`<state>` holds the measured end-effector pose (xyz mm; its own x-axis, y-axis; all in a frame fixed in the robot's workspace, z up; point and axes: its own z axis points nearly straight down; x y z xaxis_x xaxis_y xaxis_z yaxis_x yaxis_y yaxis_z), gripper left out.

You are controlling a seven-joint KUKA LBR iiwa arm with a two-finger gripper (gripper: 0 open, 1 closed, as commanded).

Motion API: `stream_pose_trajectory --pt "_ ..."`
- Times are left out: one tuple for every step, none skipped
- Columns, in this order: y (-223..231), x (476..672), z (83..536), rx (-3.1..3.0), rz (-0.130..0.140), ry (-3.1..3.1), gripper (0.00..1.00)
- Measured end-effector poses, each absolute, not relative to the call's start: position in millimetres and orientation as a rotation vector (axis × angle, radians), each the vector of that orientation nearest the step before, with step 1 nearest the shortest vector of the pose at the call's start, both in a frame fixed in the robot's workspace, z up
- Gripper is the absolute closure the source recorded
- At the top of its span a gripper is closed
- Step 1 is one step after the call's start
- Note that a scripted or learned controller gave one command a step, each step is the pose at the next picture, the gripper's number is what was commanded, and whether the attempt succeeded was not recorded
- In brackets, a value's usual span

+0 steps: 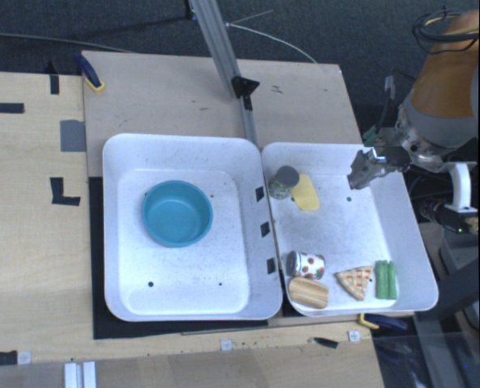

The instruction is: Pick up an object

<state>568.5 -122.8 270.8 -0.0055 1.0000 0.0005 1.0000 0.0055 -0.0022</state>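
While the gripper (368, 170) hangs over the right bin's (402, 217) two o'clock rim, finger state indiscernible, that bin holds six objects: grey cylinder (285, 180), yellow piece (306, 192), can (305, 263), bread (308, 293), pizza slice (355, 281), green block (385, 279). One blue bowl (177, 213) occupies the left bin (127, 281).

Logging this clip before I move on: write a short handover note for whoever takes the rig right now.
Gripper: over the right bin's upper right corner, nothing seen in it.
Right bin: grey can touching yellow piece at upper left; patterned can, bread piece, pizza slice, green piece along the near edge.
Left bin: blue bowl.
Done: nothing lifted.
Left: pick any object.
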Motion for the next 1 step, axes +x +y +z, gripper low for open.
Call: stream_pose_trajectory --pt "-61.3 577.1 255.1 -2.211 0.001 -2.228 1.00"
